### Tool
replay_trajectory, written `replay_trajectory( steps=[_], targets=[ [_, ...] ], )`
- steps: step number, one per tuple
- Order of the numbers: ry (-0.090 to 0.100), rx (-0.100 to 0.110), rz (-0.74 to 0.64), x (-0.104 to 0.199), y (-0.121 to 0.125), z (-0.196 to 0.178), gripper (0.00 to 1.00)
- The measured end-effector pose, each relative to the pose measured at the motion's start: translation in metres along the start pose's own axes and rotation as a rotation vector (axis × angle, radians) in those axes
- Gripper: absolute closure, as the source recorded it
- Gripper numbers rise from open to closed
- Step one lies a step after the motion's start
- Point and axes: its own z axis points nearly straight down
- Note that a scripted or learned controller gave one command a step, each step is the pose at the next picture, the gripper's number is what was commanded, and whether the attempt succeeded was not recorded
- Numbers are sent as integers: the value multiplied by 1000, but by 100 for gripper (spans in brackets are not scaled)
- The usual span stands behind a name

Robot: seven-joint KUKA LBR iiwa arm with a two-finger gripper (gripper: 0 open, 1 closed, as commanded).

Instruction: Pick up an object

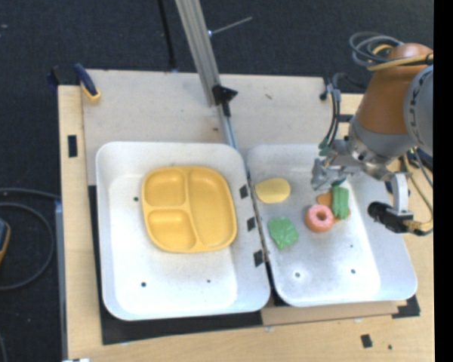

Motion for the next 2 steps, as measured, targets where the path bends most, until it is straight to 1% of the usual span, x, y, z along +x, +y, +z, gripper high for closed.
replay_trajectory(
  steps=[1,2],
  targets=[
    [-1,-3,-6,-2,2,-55,100],
    [2,4,-9,45,-11,-58,100]
  ],
)
